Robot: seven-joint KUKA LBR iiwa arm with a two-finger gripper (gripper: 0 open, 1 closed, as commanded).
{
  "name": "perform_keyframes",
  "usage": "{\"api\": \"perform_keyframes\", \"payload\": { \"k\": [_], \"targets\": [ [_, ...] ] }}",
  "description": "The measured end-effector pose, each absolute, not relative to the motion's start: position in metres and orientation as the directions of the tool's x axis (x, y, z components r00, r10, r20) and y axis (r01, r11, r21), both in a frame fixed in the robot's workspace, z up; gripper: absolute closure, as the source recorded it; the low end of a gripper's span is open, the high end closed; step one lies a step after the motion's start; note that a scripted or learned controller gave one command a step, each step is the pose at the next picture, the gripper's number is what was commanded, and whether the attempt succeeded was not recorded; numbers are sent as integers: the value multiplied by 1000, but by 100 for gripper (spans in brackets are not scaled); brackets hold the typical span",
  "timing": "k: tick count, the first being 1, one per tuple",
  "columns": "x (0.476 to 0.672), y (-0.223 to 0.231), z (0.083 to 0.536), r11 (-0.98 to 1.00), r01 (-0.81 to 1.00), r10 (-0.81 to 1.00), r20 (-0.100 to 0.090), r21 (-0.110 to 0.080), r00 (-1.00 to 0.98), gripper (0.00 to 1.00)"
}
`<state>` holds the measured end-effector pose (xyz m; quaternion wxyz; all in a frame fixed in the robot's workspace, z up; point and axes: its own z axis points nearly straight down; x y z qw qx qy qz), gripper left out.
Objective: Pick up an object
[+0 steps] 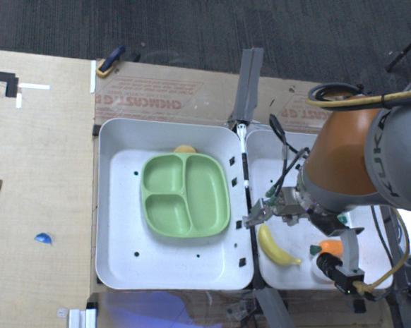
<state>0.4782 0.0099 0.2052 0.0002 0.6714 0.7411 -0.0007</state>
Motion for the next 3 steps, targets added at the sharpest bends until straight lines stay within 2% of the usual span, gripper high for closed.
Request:
{"api": "perform_keyframes", "payload": {
  "k": [1,2,3],
  "targets": [
    [487,-56,191,139,990,990,-1,-3,-139,0],
    [477,-97,124,107,994,994,0,-4,-107,0],
    [478,-55,191,408,913,913,-1,0,-408,0]
  ]
}}
